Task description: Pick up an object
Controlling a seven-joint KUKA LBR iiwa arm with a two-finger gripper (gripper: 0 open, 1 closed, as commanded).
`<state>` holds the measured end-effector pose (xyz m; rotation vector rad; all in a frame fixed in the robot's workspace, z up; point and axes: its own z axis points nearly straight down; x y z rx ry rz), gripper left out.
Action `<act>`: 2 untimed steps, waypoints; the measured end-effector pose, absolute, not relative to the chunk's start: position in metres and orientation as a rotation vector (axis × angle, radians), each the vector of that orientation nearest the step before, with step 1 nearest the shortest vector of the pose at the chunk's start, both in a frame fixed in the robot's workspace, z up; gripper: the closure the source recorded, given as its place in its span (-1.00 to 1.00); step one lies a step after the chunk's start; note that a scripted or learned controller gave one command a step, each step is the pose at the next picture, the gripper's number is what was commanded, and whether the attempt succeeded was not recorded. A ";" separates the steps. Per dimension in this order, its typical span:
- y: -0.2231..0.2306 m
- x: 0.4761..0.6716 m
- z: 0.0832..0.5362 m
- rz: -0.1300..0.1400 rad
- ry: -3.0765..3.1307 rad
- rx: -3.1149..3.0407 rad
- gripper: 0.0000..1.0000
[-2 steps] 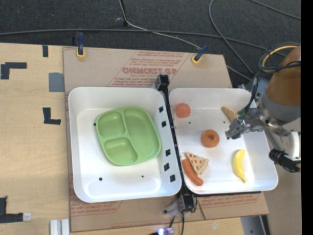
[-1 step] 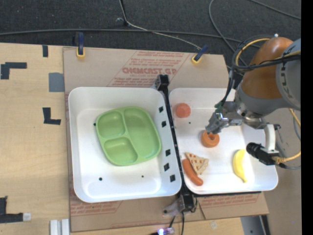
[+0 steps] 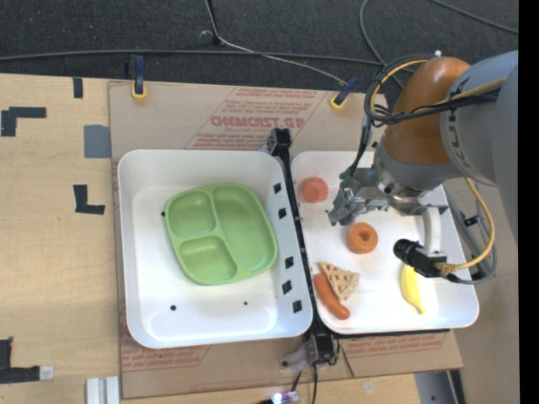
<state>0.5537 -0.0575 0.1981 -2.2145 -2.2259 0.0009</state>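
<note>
Gripper [image 3: 344, 209], finger state indiscernible, hangs over the right bin [image 3: 459, 314] on the arm [image 3: 438, 116] entering from the right, just beside the donut [image 3: 363, 238]. Banana [image 3: 411, 289] lies near, long axis front-to-back.

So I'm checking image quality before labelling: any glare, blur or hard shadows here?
Camera view: lighting is even and soft; the shallow white right bin is bright but keeps its detail; the green three-compartment plastic plate shows only faint sheen. The orange ring-shaped toy doughnut casts a small soft shadow. The end effector looks slightly blurred; its fine parts are hard to read.
</note>
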 end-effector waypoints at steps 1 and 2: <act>-0.009 0.566 0.192 0.001 -2.227 -2.213 1.00; 0.050 0.579 0.191 0.000 -2.228 -2.212 1.00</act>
